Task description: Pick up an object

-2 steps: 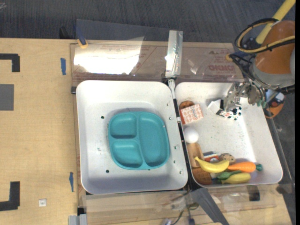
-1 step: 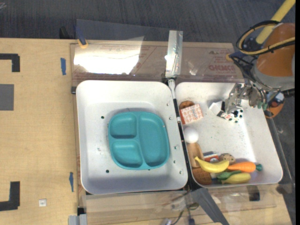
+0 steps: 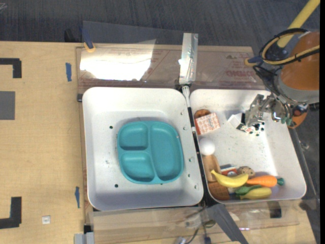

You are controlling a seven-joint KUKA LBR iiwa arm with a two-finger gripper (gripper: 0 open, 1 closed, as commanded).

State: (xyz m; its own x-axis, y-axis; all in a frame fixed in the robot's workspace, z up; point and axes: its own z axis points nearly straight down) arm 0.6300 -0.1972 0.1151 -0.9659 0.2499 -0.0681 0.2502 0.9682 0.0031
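Observation:
My gripper (image 3: 252, 120) hangs over the upper right part of the right bin (image 3: 284, 151), just above its white floor, with nothing visibly in it. Left of it a small red and white box (image 3: 206, 122) lies against the bin's left wall. A white ball (image 3: 207, 147) rests just below that box. Along the bin's front edge lie a yellow banana (image 3: 231, 179), an orange carrot (image 3: 262, 180), a brown wooden piece (image 3: 212, 165) and a yellow-green item (image 3: 255, 192).
The left bin (image 3: 96, 136) holds a teal divided plate (image 3: 151, 151) at its middle. A metal divider (image 3: 189, 60) and a clear sheet stand behind the bins. The grey and orange arm (image 3: 299, 70) enters from the upper right.

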